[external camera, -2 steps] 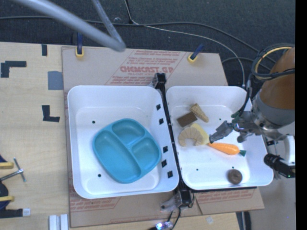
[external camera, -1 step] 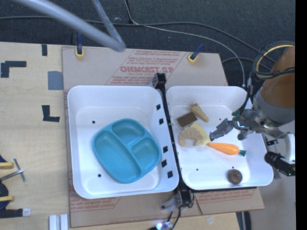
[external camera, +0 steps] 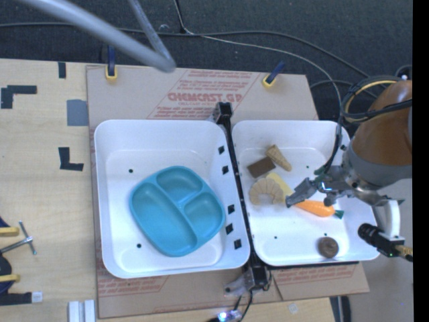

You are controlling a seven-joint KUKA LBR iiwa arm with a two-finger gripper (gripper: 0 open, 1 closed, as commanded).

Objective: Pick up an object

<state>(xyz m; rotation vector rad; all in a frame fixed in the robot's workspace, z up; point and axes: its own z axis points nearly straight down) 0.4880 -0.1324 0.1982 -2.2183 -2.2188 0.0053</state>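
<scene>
In the right bin (external camera: pixel 295 250) lie an orange carrot (external camera: pixel 315 209), a tan croissant (external camera: pixel 267 191), a brown chocolate block (external camera: pixel 261 168), a tan cone-shaped piece (external camera: pixel 279 158) and a small brown round piece (external camera: pixel 328 247). My gripper (external camera: pixel 303 191) hangs low over the right bin, just above the carrot's left end and right of the croissant. Its dark fingers (external camera: pixel 299 194) point left, and nothing shows between them.
The left bin (external camera: pixel 114 146) holds a blue divided plate (external camera: pixel 176 209). A black divider with clips (external camera: pixel 230 180) runs between the bins. Cables cross the dark floor at the back, and a grey pole (external camera: pixel 87 22) slants across the upper left.
</scene>
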